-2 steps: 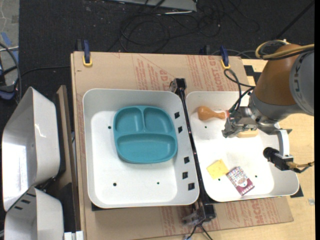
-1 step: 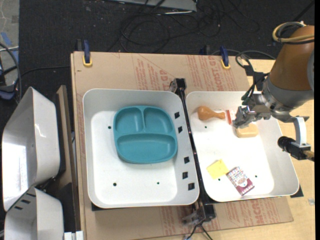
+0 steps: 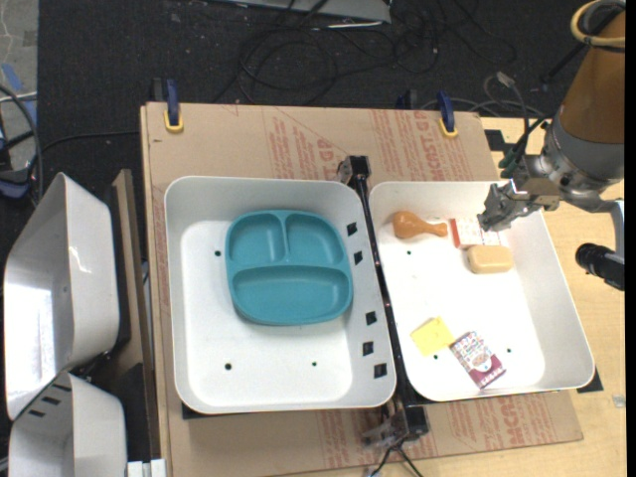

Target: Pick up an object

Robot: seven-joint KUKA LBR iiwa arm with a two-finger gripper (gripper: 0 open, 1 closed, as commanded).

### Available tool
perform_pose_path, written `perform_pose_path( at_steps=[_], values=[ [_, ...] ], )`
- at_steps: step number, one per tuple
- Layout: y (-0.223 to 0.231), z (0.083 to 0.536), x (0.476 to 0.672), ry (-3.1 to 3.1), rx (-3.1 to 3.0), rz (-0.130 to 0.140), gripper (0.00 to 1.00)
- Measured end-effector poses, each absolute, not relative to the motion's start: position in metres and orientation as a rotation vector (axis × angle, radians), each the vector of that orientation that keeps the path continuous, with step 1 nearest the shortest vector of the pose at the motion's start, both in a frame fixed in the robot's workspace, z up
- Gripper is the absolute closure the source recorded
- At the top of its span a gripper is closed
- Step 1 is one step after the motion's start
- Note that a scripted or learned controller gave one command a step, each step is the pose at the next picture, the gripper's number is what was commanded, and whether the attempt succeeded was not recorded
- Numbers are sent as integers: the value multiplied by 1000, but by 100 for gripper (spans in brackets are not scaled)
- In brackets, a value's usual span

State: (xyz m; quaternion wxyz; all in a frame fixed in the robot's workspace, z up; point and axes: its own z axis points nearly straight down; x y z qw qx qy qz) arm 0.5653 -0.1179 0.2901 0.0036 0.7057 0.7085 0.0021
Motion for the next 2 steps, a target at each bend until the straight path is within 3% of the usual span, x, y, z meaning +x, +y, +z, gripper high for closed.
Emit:
perform_pose_path(
  at_steps=[2],
  values=[
    [-25, 279, 578, 2231, 2214, 1, 100]
  ],
)
